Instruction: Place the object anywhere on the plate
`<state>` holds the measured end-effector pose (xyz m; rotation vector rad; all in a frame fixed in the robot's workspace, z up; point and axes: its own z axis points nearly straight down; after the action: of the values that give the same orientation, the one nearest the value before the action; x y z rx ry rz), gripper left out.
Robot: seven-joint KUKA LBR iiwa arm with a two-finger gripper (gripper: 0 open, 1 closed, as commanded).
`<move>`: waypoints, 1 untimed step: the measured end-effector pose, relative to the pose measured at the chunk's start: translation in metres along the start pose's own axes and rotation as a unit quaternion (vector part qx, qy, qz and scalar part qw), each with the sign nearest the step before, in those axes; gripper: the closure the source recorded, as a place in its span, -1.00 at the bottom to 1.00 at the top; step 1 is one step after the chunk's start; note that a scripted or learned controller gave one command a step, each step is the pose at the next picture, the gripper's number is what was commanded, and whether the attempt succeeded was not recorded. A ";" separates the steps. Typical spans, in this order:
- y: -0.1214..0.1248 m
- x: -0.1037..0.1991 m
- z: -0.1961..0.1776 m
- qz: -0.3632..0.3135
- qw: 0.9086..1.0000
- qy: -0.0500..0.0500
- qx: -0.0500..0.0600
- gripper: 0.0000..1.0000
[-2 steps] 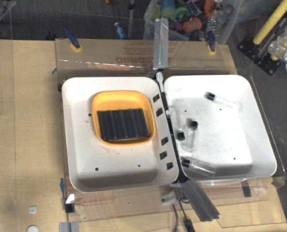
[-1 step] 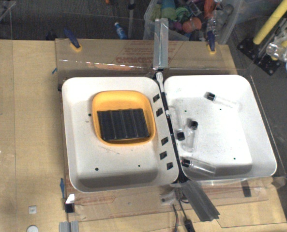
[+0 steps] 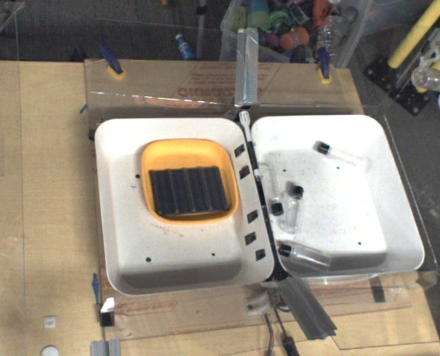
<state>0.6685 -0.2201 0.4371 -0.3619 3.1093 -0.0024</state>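
An orange plate (image 3: 153, 156) with rounded corners lies in the left white bin (image 3: 119, 221), a little behind its middle. A dark grey ridged rectangular object (image 3: 188, 191) rests flat on the plate, covering most of its front half. In the right white bin (image 3: 394, 206) lie clear plastic vials with black caps: one near the back (image 3: 331, 150), two close together by the left wall (image 3: 288, 196), and one at the front left corner (image 3: 305, 255).
The bins meet at a raised middle edge (image 3: 248, 191) with black marks. A metal post (image 3: 245, 69) stands behind that seam. A clear box of colourful toys (image 3: 301, 6) and a yellow tube (image 3: 427, 21) sit beyond the bench.
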 end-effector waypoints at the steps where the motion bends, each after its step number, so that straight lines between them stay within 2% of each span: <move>1: 0.001 0.000 0.009 -0.040 0.999 0.003 -0.001 1.00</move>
<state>0.6687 -0.2186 0.4280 -0.4868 3.0978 0.0004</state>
